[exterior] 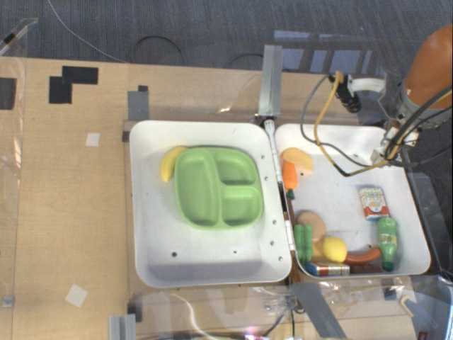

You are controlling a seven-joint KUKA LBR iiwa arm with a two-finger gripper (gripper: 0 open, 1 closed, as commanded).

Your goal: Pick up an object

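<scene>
- The table (64, 211) is light wood, with black squares (71, 82) stuck near its far left corner and small pale squares of tape on its left part.
- Behind the table the floor (177, 13) is dark grey carpet, and a thin pale cord runs across it.
- Two white bins sit side by side on the table. A grey metal strip (269, 83) stands up behind the place where they meet.
- The left bin (152, 253) holds a green tray (216, 186) with three parts. A yellow banana (168, 161) lies touching the tray's left edge.
- The right bin (410, 211) holds many toys. A carrot (289, 176) and a pale yellow piece (301, 160) lie by its left wall.
- A small red and white box (372, 202) lies near the right wall, with a green bottle (386, 241) just below it.
- Along the near wall sit a yellow lemon (334, 249), a tan round thing (311, 225), a green piece (303, 243) and a red sausage (362, 255).
- The arm (428, 73), with its orange part, is at the far right, above the right bin's back corner. Yellow and black cables (322, 129) hang from it.
- One cannot tell how the fingers are set.
</scene>
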